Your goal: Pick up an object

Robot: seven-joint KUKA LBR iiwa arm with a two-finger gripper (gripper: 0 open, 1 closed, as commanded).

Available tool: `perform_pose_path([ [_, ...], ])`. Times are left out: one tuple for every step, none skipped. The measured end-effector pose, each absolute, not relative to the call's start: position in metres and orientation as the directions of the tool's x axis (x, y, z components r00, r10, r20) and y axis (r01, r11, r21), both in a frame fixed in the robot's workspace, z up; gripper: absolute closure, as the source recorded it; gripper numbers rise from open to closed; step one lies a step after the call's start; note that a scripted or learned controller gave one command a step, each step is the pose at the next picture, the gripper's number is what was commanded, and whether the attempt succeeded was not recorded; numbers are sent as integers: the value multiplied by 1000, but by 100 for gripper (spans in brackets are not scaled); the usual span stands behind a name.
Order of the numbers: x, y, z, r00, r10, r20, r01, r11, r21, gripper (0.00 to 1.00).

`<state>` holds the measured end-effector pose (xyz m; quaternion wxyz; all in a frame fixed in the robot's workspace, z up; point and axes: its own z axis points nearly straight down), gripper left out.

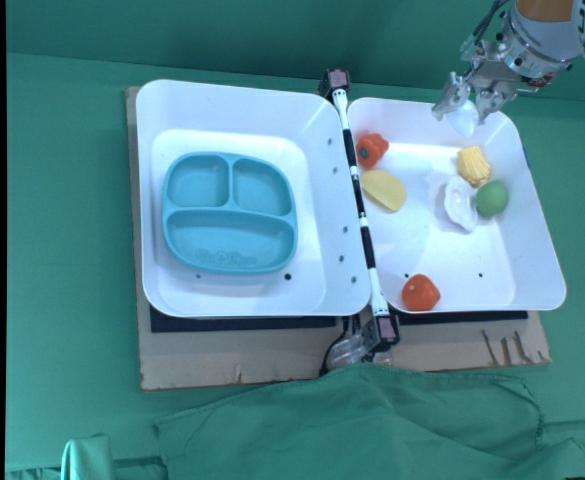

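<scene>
My gripper (464,108) hangs over the far edge of the right bin (532,268), coming in from the upper right. A small pale white object (464,120) sits between its fingers, lifted off the bin floor. Below it in the same bin lie a yellow corn-like piece (474,165), a white shell-shaped piece (458,204), a green ball (491,199), a yellow oval piece (384,190), a red pepper (372,149) and a red tomato (421,292).
The left bin (317,128) holds a teal divided plate (230,213). A black-and-white striped bar (360,213) runs between the two bins. Green cloth (352,423) is bunched at the bench's front edge.
</scene>
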<state>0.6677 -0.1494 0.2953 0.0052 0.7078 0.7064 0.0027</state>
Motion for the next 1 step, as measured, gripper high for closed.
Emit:
perform_pose_path([
  [670, -144, 362, 2, 1000, -4, 1000, -2, 13, 100],
])
